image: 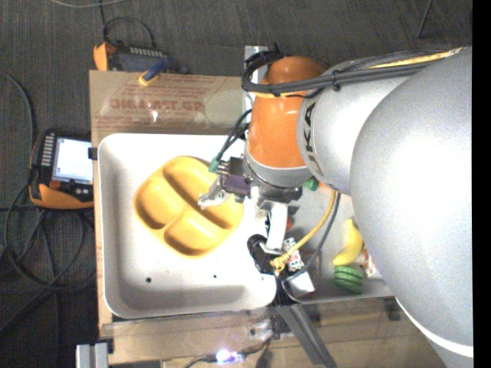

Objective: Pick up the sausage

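My gripper hangs below the orange wrist band, over the right edge of a yellow divided plate that lies in the left bin. The plate's compartments look bare. The big grey arm covers most of the right bin, hiding what lies under it.
At the right bin's near side a yellow banana lies beside a green round thing. A cardboard sheet lies behind the left bin. An orange handheld pendant sits off the bench to the left.
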You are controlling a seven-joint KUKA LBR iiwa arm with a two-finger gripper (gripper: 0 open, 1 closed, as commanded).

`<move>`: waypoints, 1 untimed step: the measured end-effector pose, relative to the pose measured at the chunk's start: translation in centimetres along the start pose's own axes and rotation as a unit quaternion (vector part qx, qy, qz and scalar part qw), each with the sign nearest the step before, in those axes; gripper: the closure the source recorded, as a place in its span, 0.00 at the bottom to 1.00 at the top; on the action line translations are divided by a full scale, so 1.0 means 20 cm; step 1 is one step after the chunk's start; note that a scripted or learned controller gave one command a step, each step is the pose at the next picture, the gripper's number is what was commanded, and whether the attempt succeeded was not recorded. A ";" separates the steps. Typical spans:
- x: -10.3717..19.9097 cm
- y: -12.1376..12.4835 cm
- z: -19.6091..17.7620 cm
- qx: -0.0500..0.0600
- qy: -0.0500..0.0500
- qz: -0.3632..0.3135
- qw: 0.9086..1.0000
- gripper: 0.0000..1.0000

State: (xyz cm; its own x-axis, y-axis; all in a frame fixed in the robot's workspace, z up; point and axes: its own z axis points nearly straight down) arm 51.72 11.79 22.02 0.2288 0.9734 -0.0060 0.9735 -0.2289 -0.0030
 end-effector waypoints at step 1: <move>-0.40 -0.09 0.19 0.002 0.001 0.059 0.998 0.00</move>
State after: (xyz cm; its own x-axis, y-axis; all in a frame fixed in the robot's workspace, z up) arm 48.23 4.44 18.19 0.3410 0.9400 -0.0049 0.9400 -0.3410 -0.0058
